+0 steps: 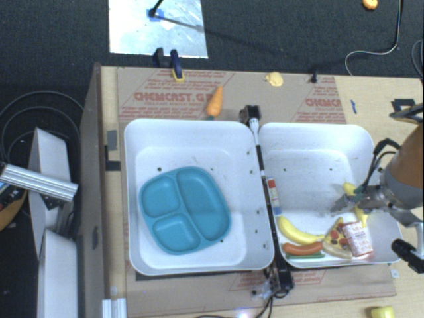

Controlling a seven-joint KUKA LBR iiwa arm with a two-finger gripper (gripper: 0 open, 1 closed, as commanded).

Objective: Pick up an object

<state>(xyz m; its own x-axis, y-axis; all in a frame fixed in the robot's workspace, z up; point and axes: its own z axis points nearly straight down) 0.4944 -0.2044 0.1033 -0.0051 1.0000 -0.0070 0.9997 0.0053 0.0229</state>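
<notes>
1. The gripper (349, 201) sits low over the right bin (311, 144), near its right wall, coming in from the right edge.
2. Can't really tell if it's released or clenched on anything, too blurry there.
3. Pickable stuff is bunched at the right bin's front: a banana (298, 230), a hot dog (303, 248), a pizza slice (336, 242) and a small red-and-white packet (358, 238), all just beside the gripper.
4. The left bin (165, 144) holds a blue divided plate (185, 209).
5. A carrot (214, 102) lies on the board behind the bins.
</notes>
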